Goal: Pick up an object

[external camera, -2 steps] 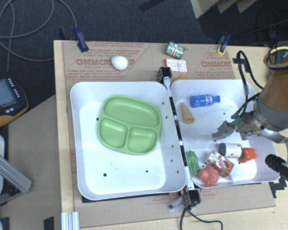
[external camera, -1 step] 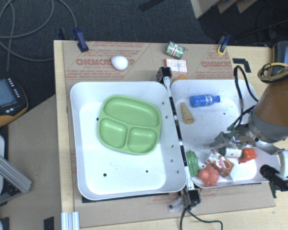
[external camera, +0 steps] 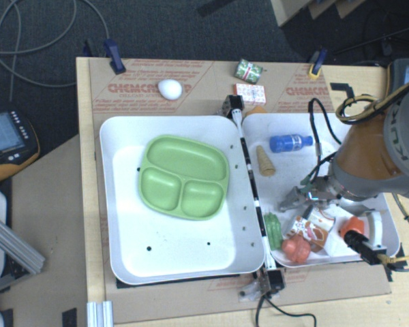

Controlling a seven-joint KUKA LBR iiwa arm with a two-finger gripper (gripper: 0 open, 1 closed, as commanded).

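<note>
The grey two-finger gripper [external camera: 305, 197] hangs low in the right white bin [external camera: 294, 123], fingers spread with nothing between them, over a crumpled white-and-red wrapper [external camera: 315, 227] beside a red round fruit [external camera: 296, 249], so the reach seems underway; next, descend and close.

The grey arm [external camera: 395, 125] reaches in from the right side of the camera view, its orange band [external camera: 368, 157] bent downward above the wrist. Black cables loop along its upper side. The claw [external camera: 307, 195] hangs low at the arm's left end, its metal fingers [external camera: 291, 200] pointing down and leftward, slightly spread.
</note>
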